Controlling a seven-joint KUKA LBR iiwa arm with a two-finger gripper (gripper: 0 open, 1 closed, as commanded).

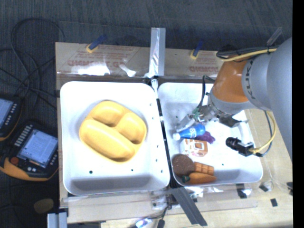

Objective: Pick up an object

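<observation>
Claw (198, 113) is seen lowered into the right bin (247, 172), near the middle of that bin, hanging from the grey arm (270, 75) below its orange band. Whether it is open or closed cannot be told, since the tip is small and partly masked by the wrist.

Just below and to the left of the claw a small bottle (190, 132) with a blue body and a white cap is found lying on its side. Its long axis is tilted, running from the cap at lower left up toward the claw at upper right, so the blue end lies nearest the tip and appears to be touching it or just beside it. Nothing is shown gripped.

Close by the bottle, a purple item (208, 137) and an orange-and-white packet (197, 148) are seen, and further toward the near wall a brown round piece (182, 165) with an orange carrot-like toy (199, 177). A large yellow object (113, 129) is held in the left bin (71, 175), well apart from the claw.

It is judged that the bottle is the likeliest target, and that a grasp across its short width, at right angles to that tilted axis, would be called for.
</observation>
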